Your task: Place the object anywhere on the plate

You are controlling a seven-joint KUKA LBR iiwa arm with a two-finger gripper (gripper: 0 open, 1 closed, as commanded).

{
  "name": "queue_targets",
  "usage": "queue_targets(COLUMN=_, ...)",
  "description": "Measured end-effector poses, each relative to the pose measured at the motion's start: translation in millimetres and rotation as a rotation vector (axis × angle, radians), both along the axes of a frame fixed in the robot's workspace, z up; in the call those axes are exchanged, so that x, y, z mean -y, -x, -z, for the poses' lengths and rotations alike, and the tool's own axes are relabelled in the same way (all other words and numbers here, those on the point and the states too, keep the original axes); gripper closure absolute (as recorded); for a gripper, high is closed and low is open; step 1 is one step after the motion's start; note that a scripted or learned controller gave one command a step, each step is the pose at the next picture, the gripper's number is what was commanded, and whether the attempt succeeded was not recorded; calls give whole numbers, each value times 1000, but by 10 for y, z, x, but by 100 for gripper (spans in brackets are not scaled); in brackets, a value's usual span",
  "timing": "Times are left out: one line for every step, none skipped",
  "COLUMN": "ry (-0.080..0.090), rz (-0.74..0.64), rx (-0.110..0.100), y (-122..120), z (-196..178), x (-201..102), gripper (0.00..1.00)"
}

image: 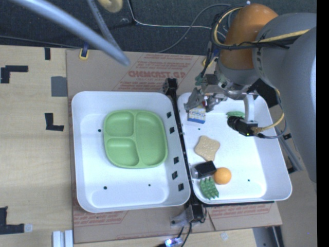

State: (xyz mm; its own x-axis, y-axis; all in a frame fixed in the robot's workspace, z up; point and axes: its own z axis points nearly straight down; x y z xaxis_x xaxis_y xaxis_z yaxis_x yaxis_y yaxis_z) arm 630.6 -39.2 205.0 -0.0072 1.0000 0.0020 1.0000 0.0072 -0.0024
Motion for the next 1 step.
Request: queue_targets(ry=0, rz=0, rx=2, y=-15, z=-135, x=-565, gripper=100)
